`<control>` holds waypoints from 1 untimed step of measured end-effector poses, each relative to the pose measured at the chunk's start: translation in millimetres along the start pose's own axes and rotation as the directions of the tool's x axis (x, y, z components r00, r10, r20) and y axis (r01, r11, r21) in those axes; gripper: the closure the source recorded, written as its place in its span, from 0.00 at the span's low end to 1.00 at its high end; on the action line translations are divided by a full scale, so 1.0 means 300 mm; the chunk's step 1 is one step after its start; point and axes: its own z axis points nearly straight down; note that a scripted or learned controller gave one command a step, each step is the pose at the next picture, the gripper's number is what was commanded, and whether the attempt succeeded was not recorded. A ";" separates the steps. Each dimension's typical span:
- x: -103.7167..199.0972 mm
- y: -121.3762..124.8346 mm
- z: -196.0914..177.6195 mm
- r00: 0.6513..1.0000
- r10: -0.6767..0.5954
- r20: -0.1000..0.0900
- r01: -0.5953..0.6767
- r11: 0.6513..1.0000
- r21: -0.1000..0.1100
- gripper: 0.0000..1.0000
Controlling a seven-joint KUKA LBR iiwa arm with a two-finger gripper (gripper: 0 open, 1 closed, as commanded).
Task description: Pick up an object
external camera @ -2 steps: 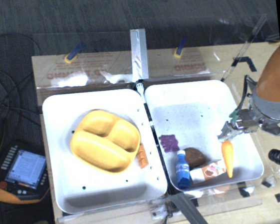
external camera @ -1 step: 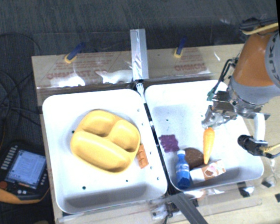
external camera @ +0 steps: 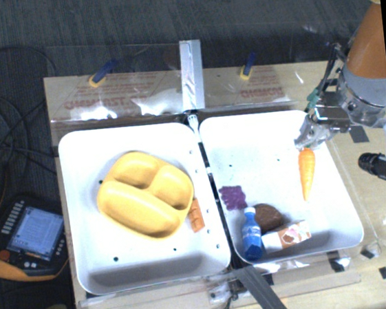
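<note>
A grey robot gripper (external camera: 307, 140) hangs over the right bin (external camera: 274, 134), its fingers closed on the top end of a toy carrot (external camera: 307, 172), which dangles point-down beneath the jaws, apparently lifted. Farther below-left of the jaws lie a brown lump (external camera: 269, 215), a blue bottle (external camera: 251, 234) and a purple piece (external camera: 232, 196). Farthest left, a yellow bread loaf (external camera: 145, 194) sits in the left bin (external camera: 80, 198).

The gripper (external camera: 310, 138) is hanging over the right bin (external camera: 273, 124), its tips touching the top of an orange carrot (external camera: 307, 172). Lower in the frame, a blue bottle (external camera: 251, 234) is lying beside a purple piece (external camera: 233, 196). A yellow bread loaf (external camera: 144, 194) is sitting in the left bin (external camera: 95, 265).
</note>
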 end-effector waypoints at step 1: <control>0.013 -0.195 0.155 1.000 -0.028 -0.002 0.028 1.000 0.002 1.00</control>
